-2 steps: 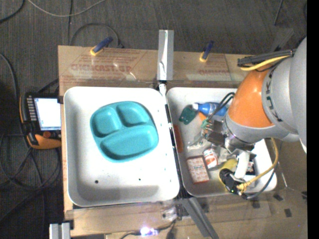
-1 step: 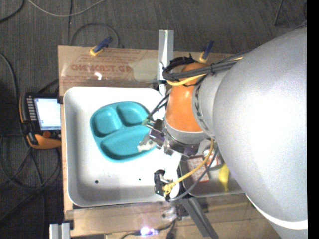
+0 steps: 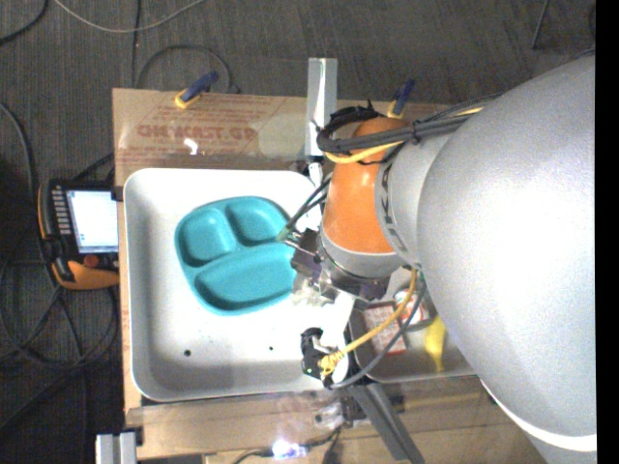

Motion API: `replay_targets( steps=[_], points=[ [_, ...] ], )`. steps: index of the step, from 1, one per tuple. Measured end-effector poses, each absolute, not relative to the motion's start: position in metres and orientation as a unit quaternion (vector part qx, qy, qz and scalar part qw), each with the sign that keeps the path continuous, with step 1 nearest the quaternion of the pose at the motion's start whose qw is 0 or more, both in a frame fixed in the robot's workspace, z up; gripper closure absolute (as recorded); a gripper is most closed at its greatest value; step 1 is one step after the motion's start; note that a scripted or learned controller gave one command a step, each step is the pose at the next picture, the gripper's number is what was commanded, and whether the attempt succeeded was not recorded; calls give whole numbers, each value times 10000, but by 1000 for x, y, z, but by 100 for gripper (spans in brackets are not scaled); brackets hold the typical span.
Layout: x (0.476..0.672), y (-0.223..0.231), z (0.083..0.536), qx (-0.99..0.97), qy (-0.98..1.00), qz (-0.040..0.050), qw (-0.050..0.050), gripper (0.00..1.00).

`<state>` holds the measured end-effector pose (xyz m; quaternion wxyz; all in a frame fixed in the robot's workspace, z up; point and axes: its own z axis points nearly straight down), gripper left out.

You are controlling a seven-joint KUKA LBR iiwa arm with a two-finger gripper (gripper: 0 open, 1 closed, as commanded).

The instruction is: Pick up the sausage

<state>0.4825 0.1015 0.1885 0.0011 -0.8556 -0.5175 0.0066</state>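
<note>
My grey arm with its orange band (image 3: 353, 206) reaches in from the right and covers most of the right bin. The gripper (image 3: 309, 276) hangs low at the seam between the two bins, just off the right edge of a blue divided plate (image 3: 237, 254). The arm's bulk hides what lies beneath the wrist. A small reddish-brown patch (image 3: 390, 309) peeks out under the arm in the right bin; I cannot tell what it is.
The left white bin (image 3: 145, 288) holds the blue plate, with bare white floor along its left and front. A yellow object (image 3: 435, 341) shows in the right bin under the arm. Cables (image 3: 372, 332) dangle by the wrist.
</note>
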Motion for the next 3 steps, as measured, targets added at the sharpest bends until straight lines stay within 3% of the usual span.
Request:
replay_targets(
  steps=[1,2,3],
  points=[
    [483,42,182,-9601,-2797,34,-15,100],
    [483,36,182,-8761,-4821,32,2,100],
    [484,72,246,-8914,-4533,29,-10,100]
  ],
)
